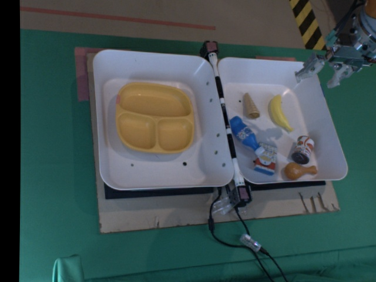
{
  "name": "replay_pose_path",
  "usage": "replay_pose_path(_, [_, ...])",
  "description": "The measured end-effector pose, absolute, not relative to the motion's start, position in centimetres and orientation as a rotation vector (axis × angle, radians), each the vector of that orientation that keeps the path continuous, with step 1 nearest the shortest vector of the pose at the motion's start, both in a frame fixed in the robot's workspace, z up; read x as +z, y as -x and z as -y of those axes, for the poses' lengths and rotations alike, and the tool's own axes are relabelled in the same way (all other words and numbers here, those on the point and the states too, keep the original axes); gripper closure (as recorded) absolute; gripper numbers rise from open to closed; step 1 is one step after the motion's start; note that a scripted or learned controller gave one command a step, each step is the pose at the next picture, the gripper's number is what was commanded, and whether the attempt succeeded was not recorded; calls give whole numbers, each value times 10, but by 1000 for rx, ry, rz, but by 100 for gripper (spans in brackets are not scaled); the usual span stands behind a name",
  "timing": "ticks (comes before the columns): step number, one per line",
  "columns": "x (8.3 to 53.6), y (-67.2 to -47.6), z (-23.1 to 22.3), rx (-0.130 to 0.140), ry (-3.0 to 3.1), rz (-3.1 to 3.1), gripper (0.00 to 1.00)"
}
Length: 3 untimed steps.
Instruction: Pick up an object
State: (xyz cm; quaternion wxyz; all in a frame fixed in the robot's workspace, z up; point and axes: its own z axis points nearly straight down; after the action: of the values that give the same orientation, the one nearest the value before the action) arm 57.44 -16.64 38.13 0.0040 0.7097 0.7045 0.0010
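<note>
Hovering over the right bin's far right corner, the gripper (322,75) has its fingers (308,69) spread apart with nothing between them.

The right bin (329,131) holds the candidates: a banana (279,112) near its middle, an ice-cream cone (251,106) just left of it, a blue bottle (242,132) by the left wall, a small carton (266,159) at the near edge, and a can (302,150) and a drumstick (298,170) in the near right corner. A yellow divided tray (155,117) lies in the left bin (106,157).
</note>
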Motion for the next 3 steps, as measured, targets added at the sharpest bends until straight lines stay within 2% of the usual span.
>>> replay_pose_path(1, [287, -608, 155, 3, -2222, -2208, 0])
replay_pose_path(2, [195, -617, 180, 7, -2217, -2203, 0])
replay_pose_path(3, [211, -619, 184, 15, -2213, -2188, 100])
